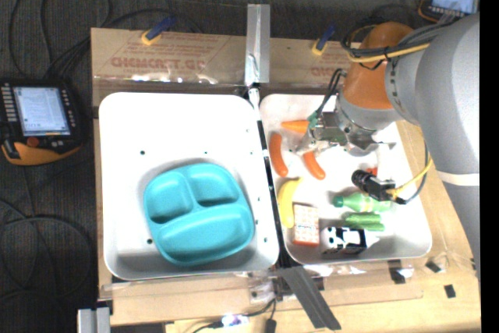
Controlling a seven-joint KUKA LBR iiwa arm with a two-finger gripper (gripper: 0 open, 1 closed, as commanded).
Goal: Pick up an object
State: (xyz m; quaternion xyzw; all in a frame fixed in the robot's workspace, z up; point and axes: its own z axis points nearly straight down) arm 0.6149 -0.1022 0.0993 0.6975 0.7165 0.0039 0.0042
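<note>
End effector (318, 138) is lowered into the right bin (413, 242), far part; finger state cannot be told | orange sausage-shaped piece (313, 164) lies just beneath it | carrot (295, 125) to its left | banana (288, 199), green bottles (362, 203) nearer | teal divided plate (199, 210) sits in left bin (125, 129)

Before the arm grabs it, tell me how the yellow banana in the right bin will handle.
The banana looks like moulded toy food, so it is probably stiff and light. Its smooth curved skin may slip between two fingers unless gripped across its middle. Lying flat beside the bin wall, with the colourful block at its lower end, it would likely pivot rather than roll if pushed.
</note>
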